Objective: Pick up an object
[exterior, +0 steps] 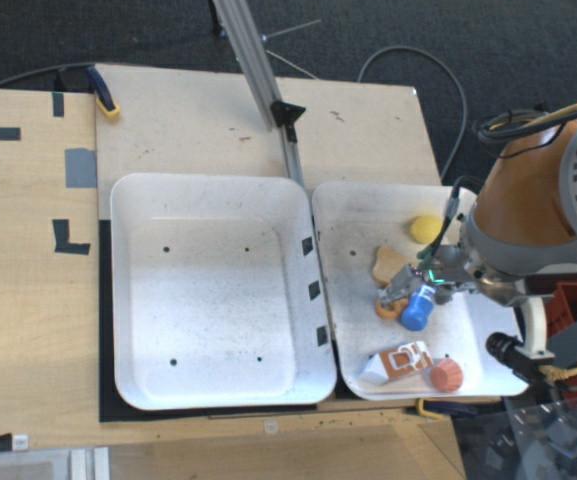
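Observation:
My gripper (411,288) hangs low over the middle of the right bin (353,218), at the end of the grey and orange arm coming in from the right. A blue cylinder (418,311) lies right under its tip, touching or nearly touching it. A small orange piece (385,309) sits just left of the cylinder. A tan block (389,262) lies just above the gripper, and a yellow ball (425,228) is farther back. A white and orange box (400,360) and a salmon ball (447,374) rest near the bin's front edge.
The left bin (128,268) stands beside the right one, with a raised wall between them. A slanted metal rail (258,63) comes down from the top to the bins' shared back corner. A black cable (438,68) loops behind the right bin.

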